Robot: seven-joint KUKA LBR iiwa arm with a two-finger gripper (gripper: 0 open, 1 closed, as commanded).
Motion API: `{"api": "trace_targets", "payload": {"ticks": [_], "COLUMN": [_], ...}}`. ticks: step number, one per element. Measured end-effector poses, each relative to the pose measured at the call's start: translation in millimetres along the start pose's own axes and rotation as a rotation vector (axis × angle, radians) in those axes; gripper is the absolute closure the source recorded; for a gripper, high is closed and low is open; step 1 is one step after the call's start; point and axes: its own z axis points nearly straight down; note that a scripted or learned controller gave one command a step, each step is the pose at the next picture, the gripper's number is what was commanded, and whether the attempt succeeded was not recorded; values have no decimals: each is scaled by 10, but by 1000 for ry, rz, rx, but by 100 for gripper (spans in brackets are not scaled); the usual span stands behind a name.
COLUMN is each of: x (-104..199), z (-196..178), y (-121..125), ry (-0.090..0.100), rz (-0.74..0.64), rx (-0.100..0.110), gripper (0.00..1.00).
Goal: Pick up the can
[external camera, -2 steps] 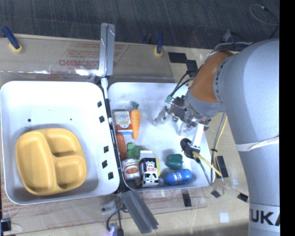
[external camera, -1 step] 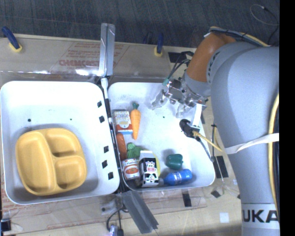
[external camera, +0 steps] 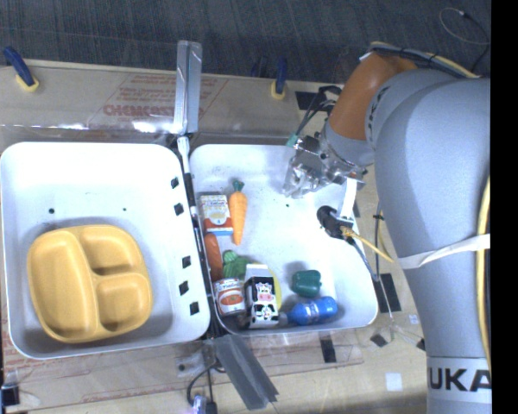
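The can [external camera: 230, 297] is small, with a red label and a pale top. It stands at the front left corner of the right bin [external camera: 268, 158], beside the divider. My gripper [external camera: 298, 180] hangs over the bin's back right part, well behind and to the right of the can, and no object is seen in it. The grey arm with its orange band reaches in from the right.
Around the can are a cow-print carton [external camera: 261, 299], a green leafy piece [external camera: 235, 264] and a sausage [external camera: 212, 253]. Further back lie a carrot [external camera: 238, 216] and a small box [external camera: 213, 210]. A green pepper [external camera: 306, 281] and a blue bottle [external camera: 312, 310] sit front right. The left bin holds a yellow divided plate [external camera: 91, 279].
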Motion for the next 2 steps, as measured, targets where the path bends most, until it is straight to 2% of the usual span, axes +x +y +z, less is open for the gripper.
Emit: {"api": "trace_targets", "payload": {"ticks": [1,2], "x": [-426,285], "z": [-1306,-1112], "y": [-1070,-1244], "ry": [-1,-1], "rz": [166,176], "rx": [0,1], "gripper": [100,100]}}
